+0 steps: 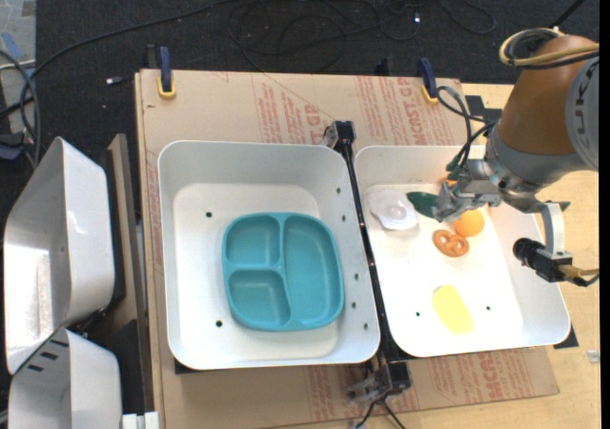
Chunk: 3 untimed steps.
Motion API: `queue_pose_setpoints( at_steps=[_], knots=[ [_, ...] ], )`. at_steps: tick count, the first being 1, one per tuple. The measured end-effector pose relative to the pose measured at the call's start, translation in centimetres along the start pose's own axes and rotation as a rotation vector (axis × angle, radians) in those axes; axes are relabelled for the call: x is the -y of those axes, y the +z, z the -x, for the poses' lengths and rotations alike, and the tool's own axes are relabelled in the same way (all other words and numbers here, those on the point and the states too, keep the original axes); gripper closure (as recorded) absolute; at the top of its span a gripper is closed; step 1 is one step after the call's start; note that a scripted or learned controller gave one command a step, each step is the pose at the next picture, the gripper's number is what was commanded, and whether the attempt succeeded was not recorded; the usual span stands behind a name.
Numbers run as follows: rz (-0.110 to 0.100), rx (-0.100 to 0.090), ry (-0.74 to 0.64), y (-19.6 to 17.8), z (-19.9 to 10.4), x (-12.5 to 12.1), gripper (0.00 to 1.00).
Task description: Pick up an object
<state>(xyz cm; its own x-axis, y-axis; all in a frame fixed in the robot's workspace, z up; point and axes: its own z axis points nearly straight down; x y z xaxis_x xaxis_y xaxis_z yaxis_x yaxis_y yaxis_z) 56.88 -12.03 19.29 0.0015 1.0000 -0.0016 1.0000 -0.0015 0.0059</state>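
Risk, largest item first: the arm (548, 122) is hanging over the upper right of the frame, above the right bin (534, 327), w/ small objs crowded under the wrist. A descent here is likely clipping two at once or nudging one aside, since the orange ball (469, 223), pretzel-shaped piece (451, 244) and dark green item (423, 200) are lying close together. The yellow piece (453, 309) is sitting apart, lower centre-right. Gripper (456, 196): open/closed state cannot be told; nothing visibly gripped
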Motion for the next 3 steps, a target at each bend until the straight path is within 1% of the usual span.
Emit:
queue_pose_setpoints(
  at_steps=[1,2,3],
  knots=[
    [0.0,0.0,-0.004,-4.0,0.0,-0.2,1.0],
    [-0.003,-0.003,-0.01,-5.0,-5.3,-1.7,1.0],
    [-0.004,-0.003,-0.009,-4.7,-11.6,-2.7,1.0]
  ],
)
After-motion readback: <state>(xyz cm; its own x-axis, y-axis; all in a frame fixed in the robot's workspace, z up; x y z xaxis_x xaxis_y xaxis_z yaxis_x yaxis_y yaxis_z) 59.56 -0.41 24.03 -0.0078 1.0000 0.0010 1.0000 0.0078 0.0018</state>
